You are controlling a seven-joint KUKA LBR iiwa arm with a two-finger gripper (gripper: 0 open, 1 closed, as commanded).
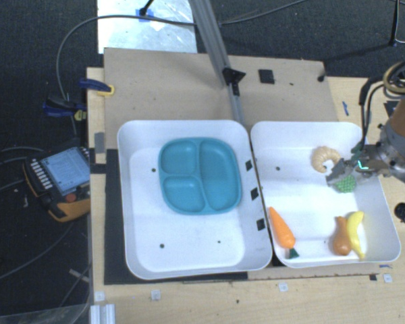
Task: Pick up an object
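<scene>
In the left bin (131, 201): one teal plate (200, 175), three compartments, smooth moulded plastic. In the right bin (297, 144), left to right: carrot (281, 229), orange, tapered, green stub; croissant (325, 157), tan, curled; green piece (346, 183), knobbly, small, touching the gripper (342, 174), whose closure cannot be told; pear (341, 237) and banana (356, 233), glossy. The green piece is probably light, stiff toy plastic; pinch it across its narrow middle.
</scene>
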